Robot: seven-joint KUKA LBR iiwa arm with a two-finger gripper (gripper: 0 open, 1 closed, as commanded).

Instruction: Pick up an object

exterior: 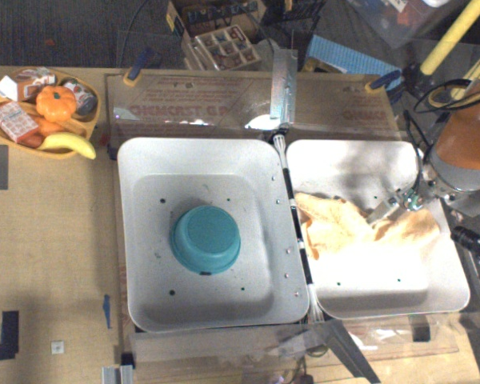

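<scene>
Crumpled tan-orange cloth [340,224] is spread across the floor of the right white shallow bin [384,290], reaching from that bin's left wall toward its right side. The hand [394,206] of the grey arm [464,154] is lowered into the same bin from the right, and it is seen just above or on the cloth's right part; contact cannot be confirmed. Whether the hand is spread or pressed together cannot be told, since it is small and blurred. An orange band is visible on the arm above the wrist. In the left white shallow bin [144,174] an upturned teal round bowl [206,238] is placed near the middle. On the tabletop [48,254], well apart to the far left, a yellow dish of toy food [40,114] is set, with a banana at its edge.
</scene>
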